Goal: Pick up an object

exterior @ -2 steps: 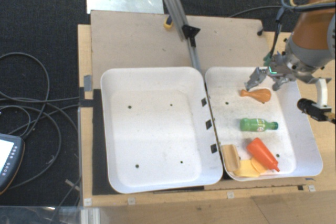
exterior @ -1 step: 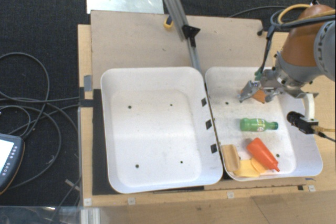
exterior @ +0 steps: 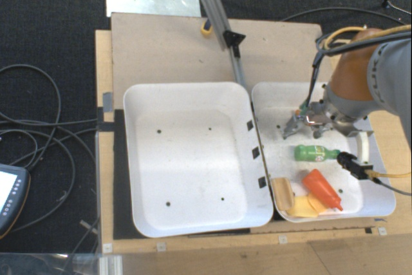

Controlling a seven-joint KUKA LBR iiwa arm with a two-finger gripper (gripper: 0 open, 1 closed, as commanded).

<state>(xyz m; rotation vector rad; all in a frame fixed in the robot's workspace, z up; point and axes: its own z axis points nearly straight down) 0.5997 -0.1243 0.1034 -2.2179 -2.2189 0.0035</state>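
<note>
Hovering low inside the right bin (exterior: 270,96), the gripper (exterior: 302,123) is pointing its metal fingers toward the bin's bare middle floor, and nothing is sitting between them. Whether those fingers are parted or closed is not something this slanted view settles, so I cannot tell. The arm (exterior: 380,77) is reaching in from the right, its orange band (exterior: 351,77) sitting just above the wrist, which is probably why the hand is arriving tilted rather than straight down.

Just below the gripper, near but apart from it, a green bottle (exterior: 315,152) is lying on its side; it looks like the nearest candidate for picking. Further toward the front rim, an orange bottle (exterior: 322,190) is lying slantwise, and beside it a yellow piece (exterior: 302,206) and a tan block (exterior: 282,190) are crowding the bin's front-left corner. Things resting against a wall would likely be harder to close on than the green bottle, which is lying clear on every side.

The left bin (exterior: 138,100) is sitting alongside, touching the right one along their shared edge.
</note>
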